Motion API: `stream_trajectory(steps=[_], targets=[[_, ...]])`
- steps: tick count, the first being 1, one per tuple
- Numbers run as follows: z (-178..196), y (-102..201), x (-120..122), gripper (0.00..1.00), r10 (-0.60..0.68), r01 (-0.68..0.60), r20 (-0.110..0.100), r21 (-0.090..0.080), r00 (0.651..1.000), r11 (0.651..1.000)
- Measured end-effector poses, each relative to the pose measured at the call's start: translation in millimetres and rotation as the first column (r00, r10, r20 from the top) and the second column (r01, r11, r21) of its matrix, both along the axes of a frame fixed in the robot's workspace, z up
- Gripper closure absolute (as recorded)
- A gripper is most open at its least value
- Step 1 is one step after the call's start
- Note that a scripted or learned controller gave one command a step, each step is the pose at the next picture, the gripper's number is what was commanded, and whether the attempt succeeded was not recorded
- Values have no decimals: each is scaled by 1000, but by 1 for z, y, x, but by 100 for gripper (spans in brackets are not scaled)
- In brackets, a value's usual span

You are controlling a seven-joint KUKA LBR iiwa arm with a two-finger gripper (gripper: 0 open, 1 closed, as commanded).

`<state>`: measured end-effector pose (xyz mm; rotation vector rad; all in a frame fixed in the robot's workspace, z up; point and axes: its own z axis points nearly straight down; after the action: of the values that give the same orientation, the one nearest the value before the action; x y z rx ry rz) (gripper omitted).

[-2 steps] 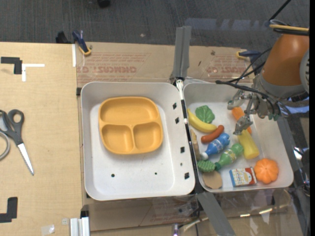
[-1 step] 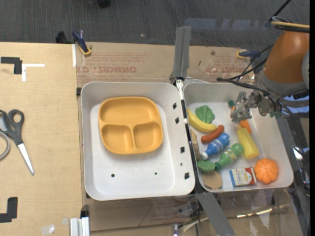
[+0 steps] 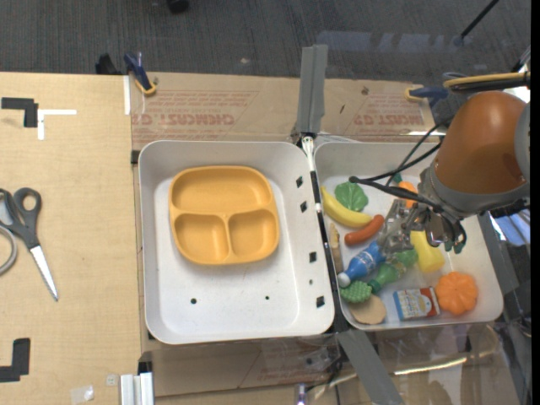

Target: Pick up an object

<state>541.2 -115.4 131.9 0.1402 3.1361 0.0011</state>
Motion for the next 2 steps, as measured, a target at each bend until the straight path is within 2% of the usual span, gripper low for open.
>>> stream_trajectory(steps=[1,2], targets=[[-40,4,-63,100,-297,297,-3,0,955,955],[-40,4,-63,0,-297,297,-3,0,955,955]])
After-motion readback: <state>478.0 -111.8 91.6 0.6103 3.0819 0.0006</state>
